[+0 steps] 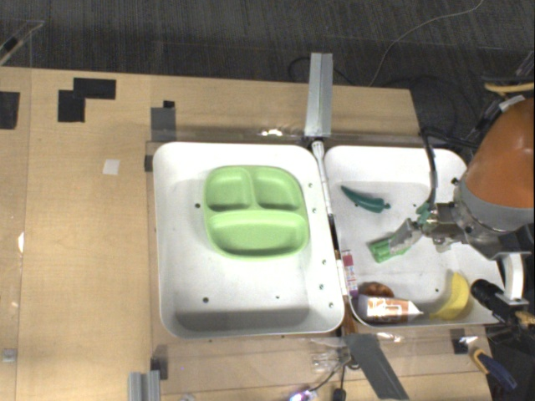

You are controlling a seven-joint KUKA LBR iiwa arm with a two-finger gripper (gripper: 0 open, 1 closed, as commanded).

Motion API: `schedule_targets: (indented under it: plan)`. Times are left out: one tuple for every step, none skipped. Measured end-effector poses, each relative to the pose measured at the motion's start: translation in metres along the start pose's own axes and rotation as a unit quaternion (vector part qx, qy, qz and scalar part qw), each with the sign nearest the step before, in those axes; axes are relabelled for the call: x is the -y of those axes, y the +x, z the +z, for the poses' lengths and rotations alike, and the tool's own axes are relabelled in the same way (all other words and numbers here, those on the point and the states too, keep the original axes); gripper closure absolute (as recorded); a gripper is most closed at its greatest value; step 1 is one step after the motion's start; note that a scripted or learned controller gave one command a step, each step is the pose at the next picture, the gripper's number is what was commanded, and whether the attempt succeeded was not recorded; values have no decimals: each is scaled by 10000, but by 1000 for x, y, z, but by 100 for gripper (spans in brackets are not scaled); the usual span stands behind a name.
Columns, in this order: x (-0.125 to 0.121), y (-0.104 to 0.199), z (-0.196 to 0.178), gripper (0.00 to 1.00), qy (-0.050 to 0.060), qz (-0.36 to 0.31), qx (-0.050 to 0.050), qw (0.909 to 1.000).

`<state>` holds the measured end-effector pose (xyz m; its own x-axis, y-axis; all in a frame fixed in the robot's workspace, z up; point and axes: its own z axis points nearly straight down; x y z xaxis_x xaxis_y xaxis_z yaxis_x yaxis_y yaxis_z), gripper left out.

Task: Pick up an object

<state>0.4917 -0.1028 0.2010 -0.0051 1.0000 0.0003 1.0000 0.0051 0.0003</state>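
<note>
Reaching in from the right, the hand (pixel 407 234) is sitting low in the right bin (pixel 393 167), its fingers seeming to be closing around a small light-green block (pixel 384 249); I cannot tell how firmly. Nearer lies a yellow banana-like piece (pixel 454 297), farther a dark-green piece (pixel 365 199). Across, the green divided plate (pixel 255 210) is resting in the left bin (pixel 180 249).

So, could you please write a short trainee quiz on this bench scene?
1. True or false: the green tray lies in the left bin.
2. Which lies nearest the gripper? A) teal tool B) green block C) banana
3. Fill in: the arm reaches over the ___ bin.

Key: 1 true; 2 B; 3 right.
</note>
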Motion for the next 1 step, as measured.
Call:
schedule_targets:
  plan:
    - [-44,-6,104,0,-10,-530,0,9986]
